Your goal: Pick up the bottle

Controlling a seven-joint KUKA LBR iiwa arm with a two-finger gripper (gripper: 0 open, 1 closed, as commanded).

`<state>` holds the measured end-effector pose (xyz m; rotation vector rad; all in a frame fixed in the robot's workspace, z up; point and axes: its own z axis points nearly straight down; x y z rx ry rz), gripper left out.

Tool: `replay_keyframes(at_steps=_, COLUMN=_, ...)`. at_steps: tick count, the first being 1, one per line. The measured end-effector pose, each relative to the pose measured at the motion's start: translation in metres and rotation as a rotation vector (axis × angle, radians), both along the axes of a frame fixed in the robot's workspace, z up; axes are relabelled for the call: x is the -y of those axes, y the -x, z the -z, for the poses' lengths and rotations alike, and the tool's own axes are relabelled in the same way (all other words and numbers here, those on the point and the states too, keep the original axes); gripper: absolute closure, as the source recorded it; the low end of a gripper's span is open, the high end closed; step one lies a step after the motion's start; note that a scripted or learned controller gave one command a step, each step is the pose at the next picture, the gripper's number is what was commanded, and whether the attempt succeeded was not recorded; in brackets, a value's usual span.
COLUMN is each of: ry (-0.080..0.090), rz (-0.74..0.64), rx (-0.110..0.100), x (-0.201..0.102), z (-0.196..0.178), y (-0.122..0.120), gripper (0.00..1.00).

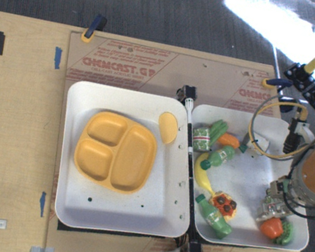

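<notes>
Red "CHEMCAST" print on cardboard [119, 66]

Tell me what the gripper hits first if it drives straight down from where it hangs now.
Probably the orange-red tomato-like toy with green leaves, which sits right beneath the gripper in the right white bin; depth is hard to judge from this slant.

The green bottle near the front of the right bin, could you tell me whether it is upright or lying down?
Lying down. The green bottle rests on its side on the right bin floor, beside the banana.
</notes>
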<state>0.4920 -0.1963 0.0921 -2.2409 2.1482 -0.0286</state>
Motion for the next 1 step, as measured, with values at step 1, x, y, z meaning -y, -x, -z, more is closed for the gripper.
replay_keyframes(at_steps=1, ry=0.019, rz=-0.119, rx=-0.008, x=-0.0164, z=0.0001, y=0.0034, gripper=1.00)
